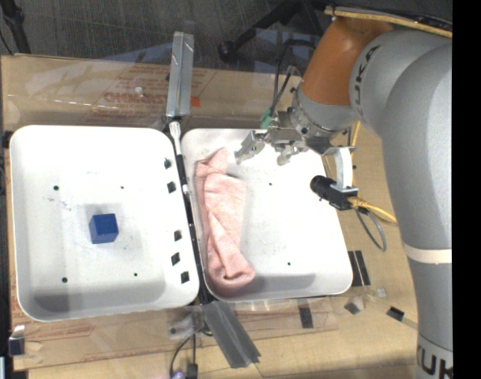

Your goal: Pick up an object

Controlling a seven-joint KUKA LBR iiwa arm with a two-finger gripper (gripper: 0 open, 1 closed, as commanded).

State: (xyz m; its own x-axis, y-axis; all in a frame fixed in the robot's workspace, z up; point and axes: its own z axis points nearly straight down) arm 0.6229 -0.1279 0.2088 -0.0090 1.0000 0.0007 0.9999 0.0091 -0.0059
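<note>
Legible markings:

1. Large grey robot arm casing [418,172], at 3 o'clock in the camera view: dark capital letters "KU" beside the orange band at about 2 o'clock, cut short by the curve of the casing; again "KU" on the lower segment at 5 o'clock, cropped by the frame edge.

2. Brown cardboard sheet [90,85] under the bins, at 11 o'clock: faint red printing, too washed out to read.
</note>
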